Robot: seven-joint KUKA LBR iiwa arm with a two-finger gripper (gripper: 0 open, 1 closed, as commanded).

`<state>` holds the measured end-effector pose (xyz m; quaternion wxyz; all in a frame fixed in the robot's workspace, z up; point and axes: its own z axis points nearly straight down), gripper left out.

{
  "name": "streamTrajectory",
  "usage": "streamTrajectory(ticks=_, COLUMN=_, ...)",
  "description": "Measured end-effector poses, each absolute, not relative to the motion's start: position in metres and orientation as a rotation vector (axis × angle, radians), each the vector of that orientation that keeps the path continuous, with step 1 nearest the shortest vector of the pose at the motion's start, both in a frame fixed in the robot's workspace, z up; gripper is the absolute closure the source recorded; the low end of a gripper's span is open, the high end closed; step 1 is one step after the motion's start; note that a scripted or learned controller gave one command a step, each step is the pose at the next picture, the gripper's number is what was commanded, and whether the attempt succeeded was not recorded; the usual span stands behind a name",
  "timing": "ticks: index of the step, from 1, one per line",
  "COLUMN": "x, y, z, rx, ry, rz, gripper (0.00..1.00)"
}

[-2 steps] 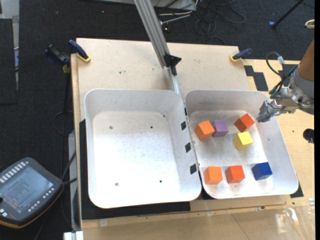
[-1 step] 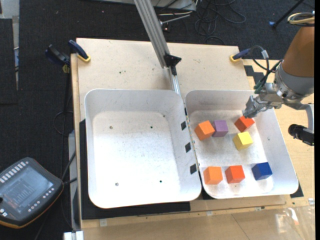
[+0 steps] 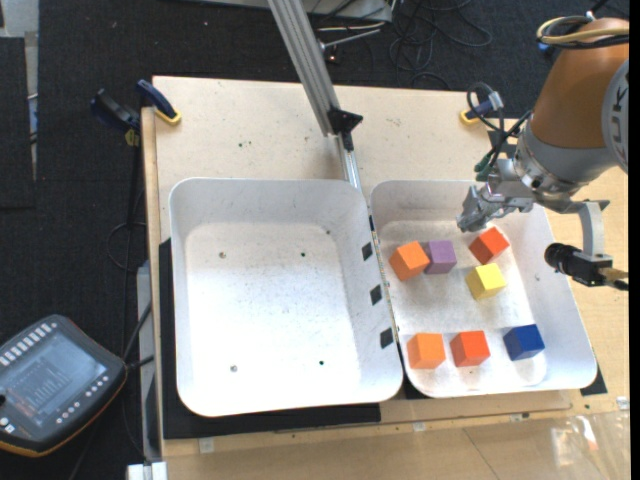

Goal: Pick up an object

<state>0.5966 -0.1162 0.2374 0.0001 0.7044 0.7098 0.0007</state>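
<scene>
While over rt bin (image 3: 560,298), hand (image 3: 478,215) nears red-orange cube (image 3: 489,245).

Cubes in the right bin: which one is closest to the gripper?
The red-orange cube, at the back of the bin just below the gripper. The purple cube and yellow cube lie farther off.

A teach pendant (image 3: 50,383) lies beside the bench (image 3: 250,118).

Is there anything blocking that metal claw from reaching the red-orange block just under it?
Nothing visible does. The pincer hangs just above and left of the red-orange block in the right bin, with only bare bin floor between them. The purple block and yellow block sit close by, but off to the side.
</scene>
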Motion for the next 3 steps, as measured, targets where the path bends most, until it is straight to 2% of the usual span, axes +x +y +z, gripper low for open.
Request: streamTrajectory(ticks=3, x=0.635, y=0.051, z=0.231, rx=2.212, ry=2.229, rz=0.004, gripper=1.00)
